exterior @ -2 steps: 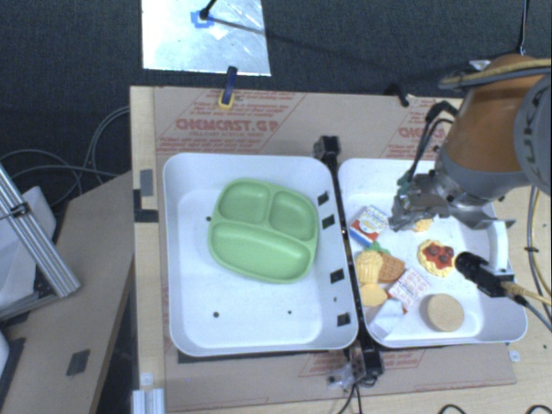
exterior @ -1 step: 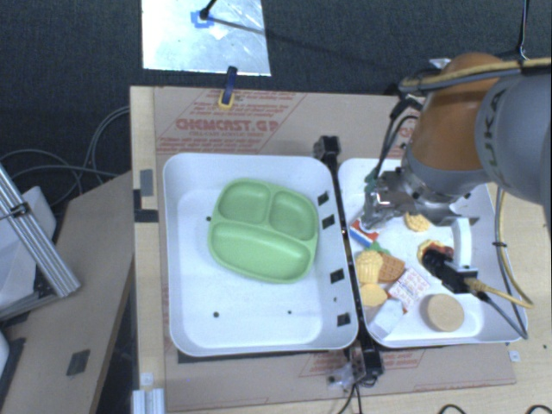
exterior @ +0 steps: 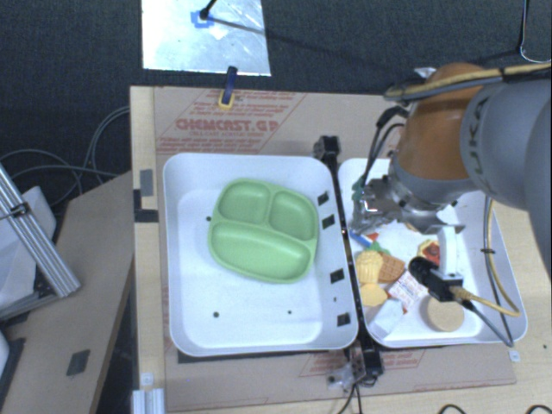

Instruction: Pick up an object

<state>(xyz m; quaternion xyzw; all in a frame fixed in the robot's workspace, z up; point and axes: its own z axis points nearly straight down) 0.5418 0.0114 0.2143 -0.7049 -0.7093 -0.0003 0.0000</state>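
Observation:
My gripper (exterior: 373,214) hangs low over the back left part of the right bin (exterior: 498,276), under the orange wrist band. Just in front of it lie a small blue and red piece (exterior: 362,235), a yellow corn cob (exterior: 369,266) and an orange waffle-like piece (exterior: 391,268). Further forward are a pale yellow lump (exterior: 373,295), a red and white packet (exterior: 404,289) and a tan round disc (exterior: 446,316). A red item (exterior: 429,250) peeks out beside the pale bracket. The arm's bulk hides the rear of this bin.
The left bin (exterior: 190,317) holds a green divided plate (exterior: 263,229). A black clip strip (exterior: 335,231) runs along the divide between the bins. Cardboard lies under both bins, and a shiny sheet (exterior: 205,24) sits beyond them.

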